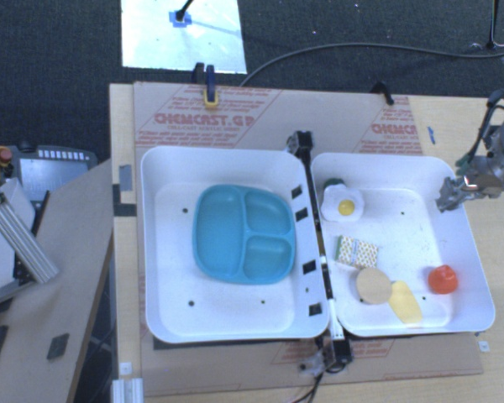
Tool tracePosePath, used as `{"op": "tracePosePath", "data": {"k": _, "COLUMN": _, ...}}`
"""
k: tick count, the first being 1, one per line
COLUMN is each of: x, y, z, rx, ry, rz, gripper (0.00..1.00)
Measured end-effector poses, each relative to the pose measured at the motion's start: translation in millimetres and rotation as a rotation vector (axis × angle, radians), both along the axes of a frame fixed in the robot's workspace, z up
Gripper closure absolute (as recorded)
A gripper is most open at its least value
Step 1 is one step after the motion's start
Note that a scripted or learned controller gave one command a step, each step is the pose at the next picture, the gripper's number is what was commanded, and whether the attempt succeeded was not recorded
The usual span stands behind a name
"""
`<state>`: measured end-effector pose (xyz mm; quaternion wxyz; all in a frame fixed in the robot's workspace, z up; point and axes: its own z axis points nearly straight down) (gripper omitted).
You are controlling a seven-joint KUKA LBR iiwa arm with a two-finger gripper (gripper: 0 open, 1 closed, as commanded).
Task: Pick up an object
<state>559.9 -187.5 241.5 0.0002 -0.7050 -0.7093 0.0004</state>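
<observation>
Tool (pixel 450 193) hovers at the right bin's (pixel 479 263) far right rim; whether it is open I cannot tell. Nearest target, the orange-red toy (pixel 443 280), sits below it: descend straight over it, clear of the yellow piece (pixel 405 302).

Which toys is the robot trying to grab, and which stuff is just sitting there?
Things it might grab, all in the right bin:
fried egg toy
patterned square
tan disc
yellow piece
red-orange toy
gripper at the bin's right edge

Just sitting there:
blue divided plate in the left bin
yellow clamp
</observation>
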Motion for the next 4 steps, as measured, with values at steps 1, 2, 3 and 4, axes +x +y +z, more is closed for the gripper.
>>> {"op": "tracePosePath", "data": {"k": 1, "x": -8.0, "y": 62.9, "z": -3.8, "rx": 0.003, "ry": 0.003, "rz": 0.004, "gripper": 1.0}}
{"op": "tracePosePath", "data": {"k": 2, "x": -8.0, "y": 109.0, "z": -13.3, "rx": 0.002, "ry": 0.002, "rz": 0.004, "gripper": 1.0}}
{"op": "tracePosePath", "data": {"k": 3, "x": -17.1, "y": 153.5, "z": -23.8, "rx": 0.002, "ry": 0.004, "rz": 0.004, "gripper": 1.0}}
{"op": "tracePosePath", "data": {"k": 4, "x": -25.3, "y": 197.9, "z": -19.2, "rx": 0.002, "ry": 0.004, "rz": 0.004, "gripper": 1.0}}
